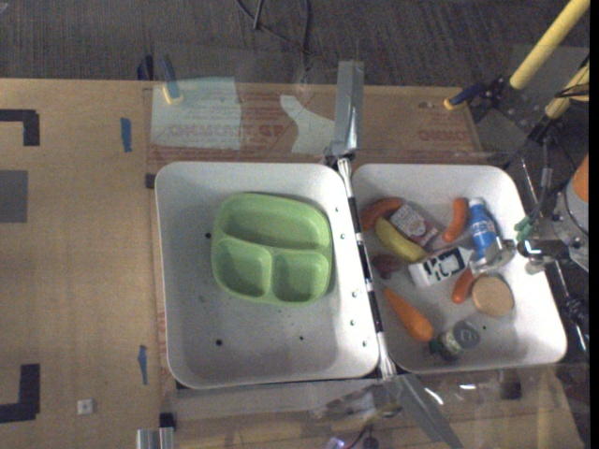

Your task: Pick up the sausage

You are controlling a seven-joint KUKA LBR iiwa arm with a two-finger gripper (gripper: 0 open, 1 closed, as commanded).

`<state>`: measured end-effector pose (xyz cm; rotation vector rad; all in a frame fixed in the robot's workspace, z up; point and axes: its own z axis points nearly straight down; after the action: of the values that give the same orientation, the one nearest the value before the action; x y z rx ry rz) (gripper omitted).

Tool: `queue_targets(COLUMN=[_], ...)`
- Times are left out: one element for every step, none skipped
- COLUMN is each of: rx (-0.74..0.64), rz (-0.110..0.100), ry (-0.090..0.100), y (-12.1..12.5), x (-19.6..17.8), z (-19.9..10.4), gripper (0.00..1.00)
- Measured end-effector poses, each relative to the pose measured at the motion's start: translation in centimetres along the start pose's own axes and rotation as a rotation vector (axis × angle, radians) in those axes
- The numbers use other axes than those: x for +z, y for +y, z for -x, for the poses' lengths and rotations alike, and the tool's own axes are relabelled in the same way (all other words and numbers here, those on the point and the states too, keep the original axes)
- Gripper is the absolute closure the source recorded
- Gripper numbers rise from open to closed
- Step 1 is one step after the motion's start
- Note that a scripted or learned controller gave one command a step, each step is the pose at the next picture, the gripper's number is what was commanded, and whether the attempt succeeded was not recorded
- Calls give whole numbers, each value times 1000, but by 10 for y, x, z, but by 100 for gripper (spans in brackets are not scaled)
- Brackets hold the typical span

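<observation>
On the left of my table (pixel 75 251) sits a white bin (pixel 187 279) holding a green divided plate (pixel 272 248), set a little toward its far side. Just beside it, the right bin (pixel 533 344) is crowded: a banana (pixel 398 241) lies near its left wall, with a small printed carton (pixel 414 223) touching it and a carrot (pixel 410 315) lower down. Farther right come a white box with black marks (pixel 440 266), then the sausage (pixel 456 217), upright against the far part of the bin, just left of a blue-labelled bottle (pixel 482 233). A round tan disc (pixel 492 296) rests near the right wall. My claw (pixel 535 247) hangs at the bin's right rim, apart from the sausage; whether it is apart or together I cannot tell.
</observation>
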<state>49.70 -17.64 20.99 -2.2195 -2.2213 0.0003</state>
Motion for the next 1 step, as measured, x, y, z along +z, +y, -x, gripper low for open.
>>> queue_targets(rx=[-96], rz=[6], ry=[-3], y=[23], x=[124], z=[20], gripper=[0])
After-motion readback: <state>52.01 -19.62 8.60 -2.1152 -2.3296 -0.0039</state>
